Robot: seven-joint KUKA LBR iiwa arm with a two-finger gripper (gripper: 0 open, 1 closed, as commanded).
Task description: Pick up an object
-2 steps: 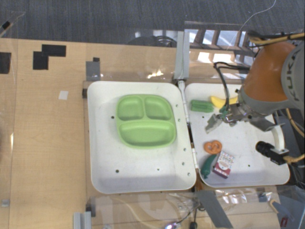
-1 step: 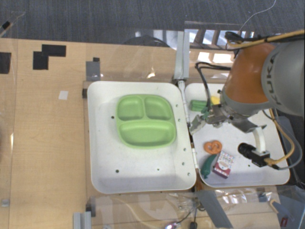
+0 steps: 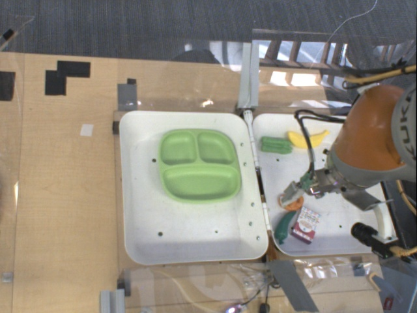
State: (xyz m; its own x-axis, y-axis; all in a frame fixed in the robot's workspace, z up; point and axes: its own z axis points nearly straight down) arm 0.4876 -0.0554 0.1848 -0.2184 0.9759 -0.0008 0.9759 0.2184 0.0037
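Observation:
My gripper (image 3: 294, 192) hangs low over the left half of the right bin (image 3: 339, 243), at the end of the grey arm with the orange band (image 3: 368, 132). Directly beneath its tip lies a small orange object (image 3: 294, 204), partly covered by the gripper; I cannot tell whether the two touch. Just in front of that lie a dark green object (image 3: 284, 226) and a small maroon and white packet (image 3: 305, 225). At the back of the same bin rest a light green vegetable-shaped piece (image 3: 277, 145) and a yellow banana (image 3: 308, 138).
The left bin (image 3: 140, 233) holds a green divided plate (image 3: 199, 164) in its middle. A raised divider (image 3: 256, 175) separates the two bins. The arm and its cables cover the right bin's right side. A black cable (image 3: 313, 115) loops over the banana.

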